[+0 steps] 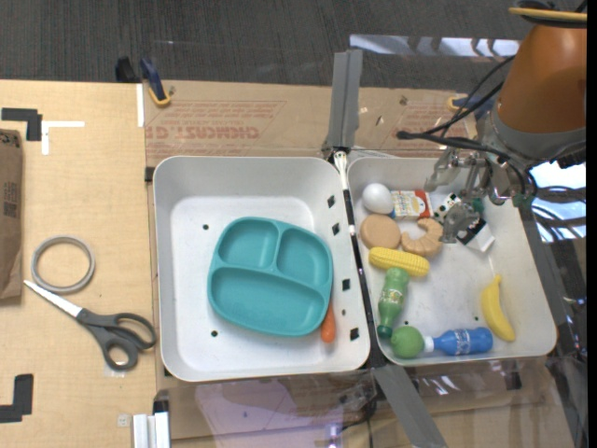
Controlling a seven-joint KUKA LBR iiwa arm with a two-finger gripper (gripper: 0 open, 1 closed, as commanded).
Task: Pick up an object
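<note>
Lying in the right white bin, near the picture's right centre, the small toy foods look light, stiff and slick plastic. The yellow plastic banana sits alone with open floor around it; its middle suits a pinch. The claw hovers over the crowded upper cluster; its state I cannot tell.

Even, bright overhead light; shadows soft and short. Glare on the clear plastic strip at 1 o'clock. White bins near overexposure. Focus is sharp centrally; orange band slightly soft.
</note>
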